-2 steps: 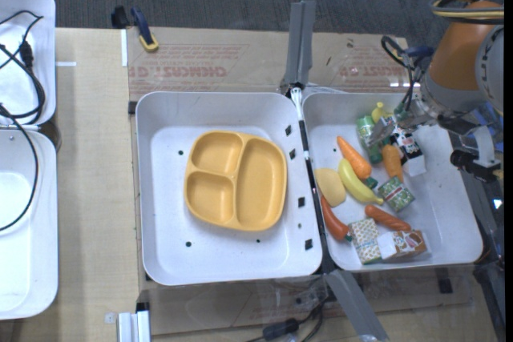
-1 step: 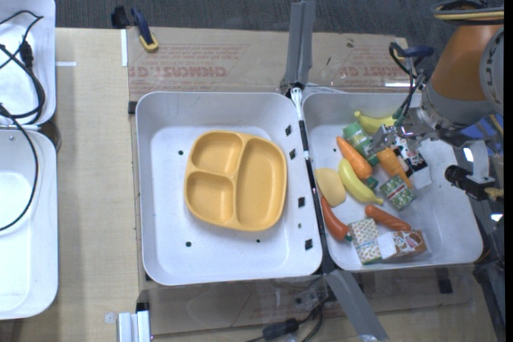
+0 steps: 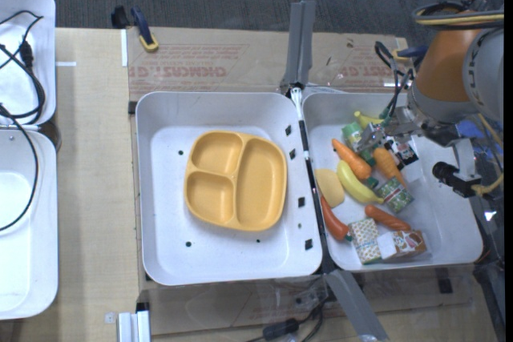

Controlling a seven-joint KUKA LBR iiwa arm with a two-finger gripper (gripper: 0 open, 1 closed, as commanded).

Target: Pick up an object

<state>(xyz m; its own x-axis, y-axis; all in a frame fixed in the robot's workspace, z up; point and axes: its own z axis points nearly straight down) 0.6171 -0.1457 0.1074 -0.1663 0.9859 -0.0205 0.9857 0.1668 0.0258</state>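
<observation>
Nearest us, the carton (image 3: pixel 387 241) lies in the right bin (image 3: pixel 449 220); beyond it the banana (image 3: pixel 356 181) and carrot (image 3: pixel 387 163) crowd under our gripper (image 3: pixel 375 137). We cannot tell its opening, so we should descend squarely onto one item.

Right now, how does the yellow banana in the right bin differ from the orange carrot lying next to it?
The banana is yellow and curved; the carrot is orange, straighter and tapered. The banana lies nearer the bin's front, the carrot just behind it, closer to the gripper. Both slant the same way, side by side, and look like toy food.
</observation>
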